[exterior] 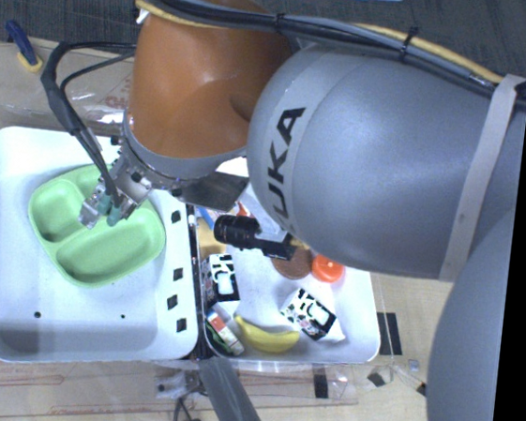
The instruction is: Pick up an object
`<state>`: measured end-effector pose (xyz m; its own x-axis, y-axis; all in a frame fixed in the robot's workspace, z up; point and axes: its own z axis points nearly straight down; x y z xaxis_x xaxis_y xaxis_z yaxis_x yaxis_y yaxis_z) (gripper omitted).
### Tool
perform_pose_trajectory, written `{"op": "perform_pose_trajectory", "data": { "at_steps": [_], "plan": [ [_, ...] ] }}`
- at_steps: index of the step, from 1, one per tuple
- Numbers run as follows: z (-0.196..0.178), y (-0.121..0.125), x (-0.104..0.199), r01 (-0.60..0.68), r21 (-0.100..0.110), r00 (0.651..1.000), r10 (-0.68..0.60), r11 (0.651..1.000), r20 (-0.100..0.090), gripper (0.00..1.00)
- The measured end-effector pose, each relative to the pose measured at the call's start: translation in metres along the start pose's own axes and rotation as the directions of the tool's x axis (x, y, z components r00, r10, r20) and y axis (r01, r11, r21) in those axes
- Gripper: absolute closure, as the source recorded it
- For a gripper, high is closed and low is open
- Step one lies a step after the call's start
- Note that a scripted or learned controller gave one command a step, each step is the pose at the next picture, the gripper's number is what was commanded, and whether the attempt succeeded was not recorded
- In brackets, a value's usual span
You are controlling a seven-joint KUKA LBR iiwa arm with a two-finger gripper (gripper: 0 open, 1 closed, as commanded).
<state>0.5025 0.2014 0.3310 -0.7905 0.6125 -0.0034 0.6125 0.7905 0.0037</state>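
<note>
A light green two-compartment dish (109, 239) lies in the left white bin (5, 317). My gripper (100, 207) hangs low over the ridge between the dish's two hollows, at or just above its surface. Nothing shows between the fingertips. The big grey and orange arm covers the back of both bins.
The right bin (361, 343) holds a banana (268, 335), a white box with black print (310, 315), a second black-and-white packet (224, 279), an orange-capped item (328, 270) and a small red-and-white piece (225, 333). The divider wall (181, 290) runs between the bins.
</note>
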Motion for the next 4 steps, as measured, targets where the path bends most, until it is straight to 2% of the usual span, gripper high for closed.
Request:
{"op": "perform_pose_trajectory", "data": {
  "at_steps": [1,2,4],
  "plan": [
    [0.084,-0.013,0.025,-0.066,0.011,0.998,0.066,0.998,-0.006,1.00],
    [0.068,-0.069,-0.021,0.298,0.004,0.954,-0.298,0.954,-0.004,1.00],
    [0.048,-0.066,-0.021,0.308,0.003,0.951,-0.308,0.951,-0.002,1.00]
  ]
}}
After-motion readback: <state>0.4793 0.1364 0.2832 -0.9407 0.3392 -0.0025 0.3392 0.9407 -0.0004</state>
